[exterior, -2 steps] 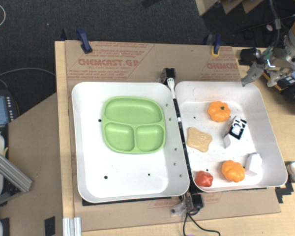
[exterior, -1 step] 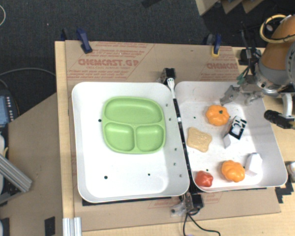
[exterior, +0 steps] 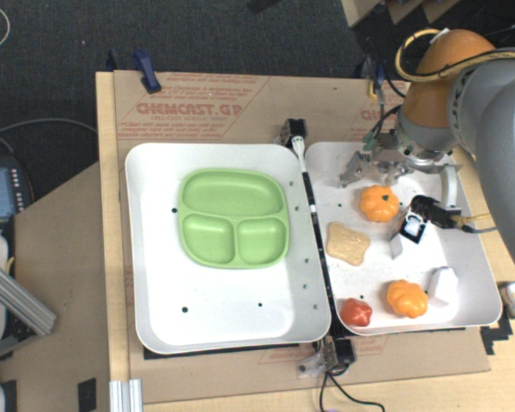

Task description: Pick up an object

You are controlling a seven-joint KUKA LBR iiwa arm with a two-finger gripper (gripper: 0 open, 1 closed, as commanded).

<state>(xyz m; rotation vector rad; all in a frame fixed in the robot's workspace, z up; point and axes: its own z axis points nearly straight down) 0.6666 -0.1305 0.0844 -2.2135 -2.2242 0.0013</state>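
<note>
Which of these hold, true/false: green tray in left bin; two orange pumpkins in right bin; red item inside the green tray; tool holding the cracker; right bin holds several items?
1. The green divided tray lies in the left bin. True.
2. Two orange pumpkin-like toys sit in the right bin. True: one toward the far end, one toward the near end.
3. The red item lies inside the green tray. False: it sits in the right bin, at its near left corner.
4. The tool holds the tan cracker-like piece. False: that piece lies flat on the bin floor, apart from the tool, which is at the bin's far end.
5. The right bin holds several items. True.
</note>
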